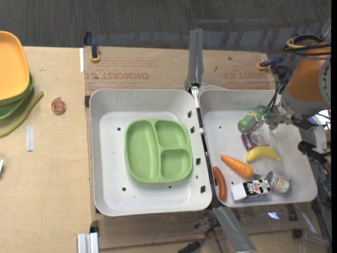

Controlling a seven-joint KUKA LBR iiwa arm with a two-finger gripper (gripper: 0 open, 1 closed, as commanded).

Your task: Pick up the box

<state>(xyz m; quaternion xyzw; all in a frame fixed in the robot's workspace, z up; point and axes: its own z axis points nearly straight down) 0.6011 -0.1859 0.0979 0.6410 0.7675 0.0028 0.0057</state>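
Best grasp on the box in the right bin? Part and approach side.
Probably top-down across the short width of the box, near its middle. It lies flat on its long side near the front wall of the right bin. The can crowds its right end and the sausage lies near its left, so closing along its length looks blocked.

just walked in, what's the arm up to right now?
It's meant to pick up the box, which lies near the front edge of the right bin, beside a small can. The gripper is farther back in that bin, over a purple packet and a green item, well away from the box. The left bin holds a green divided plate.
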